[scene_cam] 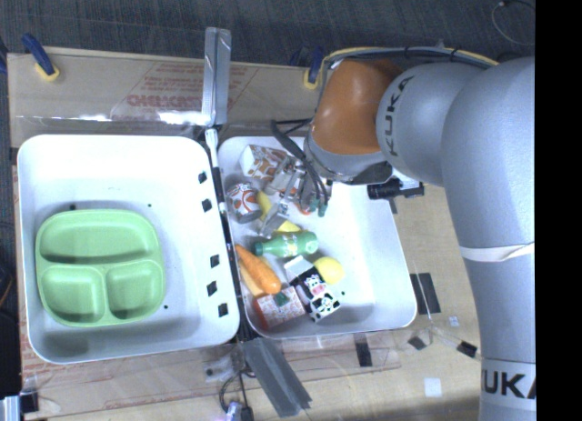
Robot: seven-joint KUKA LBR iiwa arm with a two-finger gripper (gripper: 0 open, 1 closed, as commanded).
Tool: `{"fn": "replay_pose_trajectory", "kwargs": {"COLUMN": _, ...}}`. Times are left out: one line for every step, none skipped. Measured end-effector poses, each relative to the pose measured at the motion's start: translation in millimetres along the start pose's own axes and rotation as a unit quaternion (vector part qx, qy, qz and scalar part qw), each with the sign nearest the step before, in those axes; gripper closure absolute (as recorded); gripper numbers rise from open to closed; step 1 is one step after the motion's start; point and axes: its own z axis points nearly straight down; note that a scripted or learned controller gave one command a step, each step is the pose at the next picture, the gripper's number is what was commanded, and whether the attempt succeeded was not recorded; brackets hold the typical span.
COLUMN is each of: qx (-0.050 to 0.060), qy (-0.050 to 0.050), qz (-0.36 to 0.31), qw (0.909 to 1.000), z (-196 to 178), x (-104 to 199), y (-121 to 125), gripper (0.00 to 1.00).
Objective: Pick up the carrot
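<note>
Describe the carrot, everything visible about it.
The carrot is an orange, smooth, plastic-looking toy, tapered and lying flat on a diagonal in the right bin, close to its left wall. The green bottle sits just to its right, and a red packet lies at its lower end. The gripper is above it, apart.

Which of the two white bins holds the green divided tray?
The left bin: the green divided tray lies in it. The right bin holds the carrot among cluttered items.

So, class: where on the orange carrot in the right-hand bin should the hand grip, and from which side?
Grip the orange carrot across its middle, coming from above. It lies flat and slanted by the bin's left wall, with the green bottle close on its right, so close the fingers across its narrow width.
</note>
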Motion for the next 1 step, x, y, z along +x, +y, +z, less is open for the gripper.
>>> {"fn": "replay_pose_trajectory", "kwargs": {"qx": -0.003, "qy": -0.008, "qz": -0.137, "qw": 0.9905, "z": -3.6, "x": 2.3, "y": 20.7, "gripper": 0.00}}
